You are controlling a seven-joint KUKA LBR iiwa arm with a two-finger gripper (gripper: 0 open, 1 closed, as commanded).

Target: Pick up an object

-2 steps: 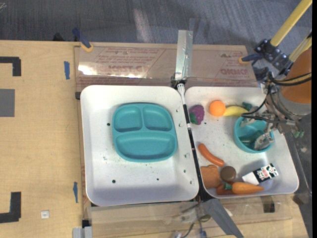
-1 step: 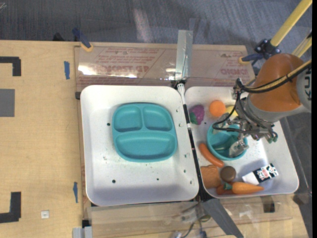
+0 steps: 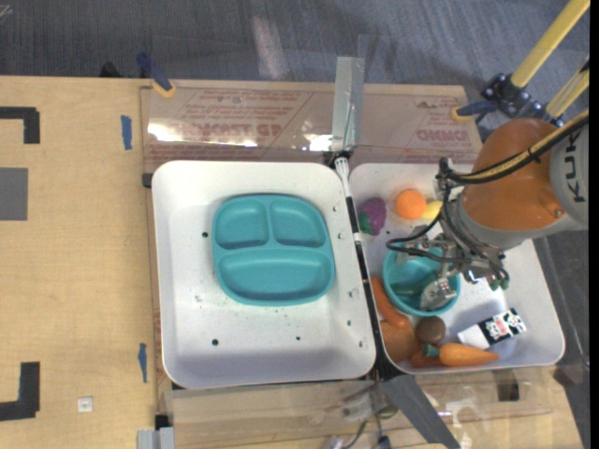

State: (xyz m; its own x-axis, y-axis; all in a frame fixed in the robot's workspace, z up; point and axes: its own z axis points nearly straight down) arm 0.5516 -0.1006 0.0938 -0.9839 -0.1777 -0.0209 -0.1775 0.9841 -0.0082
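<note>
Orange carrot (image 3: pixel 465 354) lies nearest the camera at the front rim of the right bin (image 3: pixel 547 330), below the gripper (image 3: pixel 438 293); just left of it sits a brown round thing (image 3: pixel 430 329), touching the carrot's leafy end, and a second orange piece (image 3: pixel 397 337) hugs the bin's left wall beside that; off to the gripper's lower right lies a small black-and-white packet (image 3: pixel 503 327), apart from the rest. Now the gripper itself, hanging over a teal bowl (image 3: pixel 404 286), its metal tip down at the bowl's near rim; whether the fingers are parted or closed cannot be told from here, and nothing can be seen held between them. Above the gripper rises the wrist with its broad orange band (image 3: pixel 510 181), cables looping across it. Beyond the bowl, up and to the left of the gripper, a purple piece (image 3: pixel 372 214) rests by the dividing wall; to its right an orange ball (image 3: pixel 410 204), with a sliver of yellow peeking out beside it under the wrist. Well to the gripper's left, the left bin (image 3: pixel 178 279) carries a teal divided plate (image 3: pixel 273 249), lying flat, three compartments.
</note>
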